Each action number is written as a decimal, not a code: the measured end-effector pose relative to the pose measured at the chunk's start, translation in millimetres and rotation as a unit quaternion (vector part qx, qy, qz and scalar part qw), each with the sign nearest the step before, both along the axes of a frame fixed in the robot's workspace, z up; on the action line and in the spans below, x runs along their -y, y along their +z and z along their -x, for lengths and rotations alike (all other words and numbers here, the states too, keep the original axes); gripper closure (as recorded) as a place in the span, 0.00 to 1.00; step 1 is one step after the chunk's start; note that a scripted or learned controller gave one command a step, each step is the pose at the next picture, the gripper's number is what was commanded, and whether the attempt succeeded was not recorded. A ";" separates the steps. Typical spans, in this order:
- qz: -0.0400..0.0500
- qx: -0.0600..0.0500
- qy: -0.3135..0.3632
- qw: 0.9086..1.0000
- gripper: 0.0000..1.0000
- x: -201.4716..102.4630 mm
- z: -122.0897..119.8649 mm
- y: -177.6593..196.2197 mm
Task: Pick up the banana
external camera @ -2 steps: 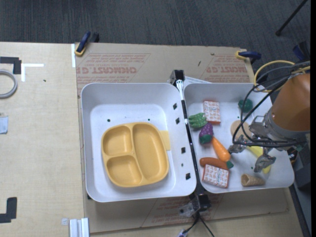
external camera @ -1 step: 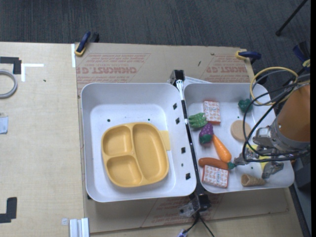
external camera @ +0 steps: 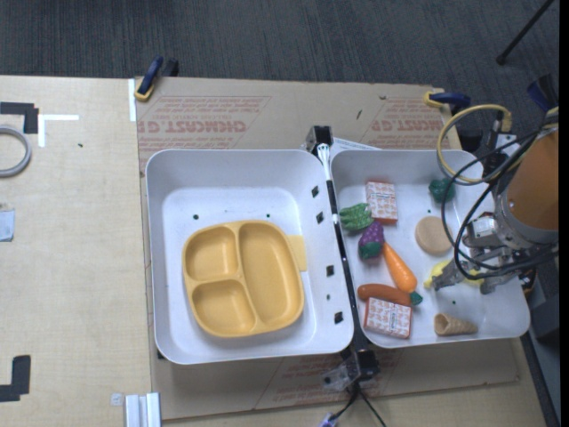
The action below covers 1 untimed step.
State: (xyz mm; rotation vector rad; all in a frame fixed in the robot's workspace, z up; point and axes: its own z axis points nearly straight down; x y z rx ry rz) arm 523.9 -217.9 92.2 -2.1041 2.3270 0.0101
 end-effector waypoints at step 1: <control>0.000 0.000 0.000 1.000 0.00 -0.1 0.0 0.0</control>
